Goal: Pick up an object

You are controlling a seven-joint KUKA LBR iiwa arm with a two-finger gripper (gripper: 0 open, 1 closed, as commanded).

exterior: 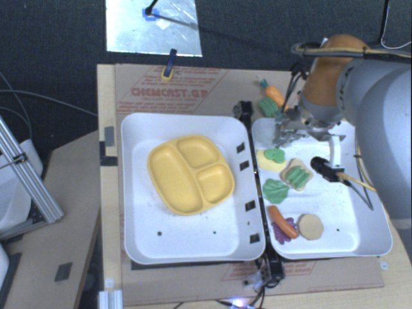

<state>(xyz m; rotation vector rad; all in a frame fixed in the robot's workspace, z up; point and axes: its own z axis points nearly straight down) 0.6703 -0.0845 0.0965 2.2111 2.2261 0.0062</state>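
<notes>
A grey robot arm's gripper point(282, 136) (open or closed, I cannot tell) hangs in the right-hand shallow white bin point(370, 237), a small green leaf-shaped toy point(275, 154) lying just beside it, toward the bench's near edge, on a pale yellow piece point(262, 161).

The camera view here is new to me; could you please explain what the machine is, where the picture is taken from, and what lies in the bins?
This is one picture from a fixed camera above the bench, looking down at a slant. The grey robot arm reaches in from the right, and its gripper is over the far part of the right bin. That bin holds toy food, among it a green leaf, a sandwich-like piece, an orange sausage and a tan disc. The left bin holds a yellow divided tray. Whether the gripper holds anything, I cannot tell.
</notes>
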